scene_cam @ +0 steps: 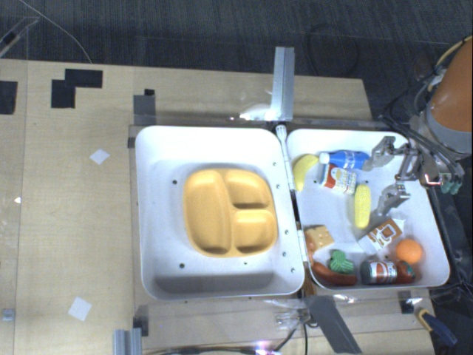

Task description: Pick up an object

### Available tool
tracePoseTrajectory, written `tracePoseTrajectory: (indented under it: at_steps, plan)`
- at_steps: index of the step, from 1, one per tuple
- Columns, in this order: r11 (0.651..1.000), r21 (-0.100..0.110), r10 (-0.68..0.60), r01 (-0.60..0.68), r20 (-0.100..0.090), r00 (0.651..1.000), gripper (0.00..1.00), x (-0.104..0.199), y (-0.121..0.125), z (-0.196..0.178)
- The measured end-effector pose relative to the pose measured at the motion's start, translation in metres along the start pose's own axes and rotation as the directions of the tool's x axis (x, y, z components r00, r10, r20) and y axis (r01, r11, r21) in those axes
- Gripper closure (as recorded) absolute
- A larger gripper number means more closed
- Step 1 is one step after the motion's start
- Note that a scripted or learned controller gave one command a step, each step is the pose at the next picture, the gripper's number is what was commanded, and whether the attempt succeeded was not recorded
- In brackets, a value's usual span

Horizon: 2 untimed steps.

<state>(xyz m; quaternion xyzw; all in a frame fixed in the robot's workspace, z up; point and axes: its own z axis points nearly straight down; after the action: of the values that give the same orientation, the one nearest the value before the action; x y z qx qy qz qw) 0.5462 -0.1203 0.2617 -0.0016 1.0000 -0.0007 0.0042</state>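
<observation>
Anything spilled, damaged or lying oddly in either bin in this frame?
Nothing stands out. The yellow divided tray sits flat in the left bin. The toy foods crowd the right bin, a bottle lying on its side, but no spill or breakage shows.

A pale wooden bench (66,220) bearing black patches (74,86) stands on what looks like dark carpet (185,17).

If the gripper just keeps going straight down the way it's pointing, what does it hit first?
Probably bare floor of the right bin. The gripper hangs open above a gap between the corn cob and a small brown-and-white packet. Its lower finger looks close to that packet, though depth is hard to judge here.
</observation>
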Motion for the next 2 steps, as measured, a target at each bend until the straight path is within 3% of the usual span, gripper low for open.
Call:
tracePoseTrajectory:
  at_steps: [1, 2]
  plan:
    - [0.976, 0.000, 0.218, -0.218, -0.007, 0.976, 0.00, 0.040, -0.012, 0.126]
    - [0.913, -0.004, 0.408, -0.408, 0.008, 0.913, 0.00, 0.055, -0.022, 0.169]
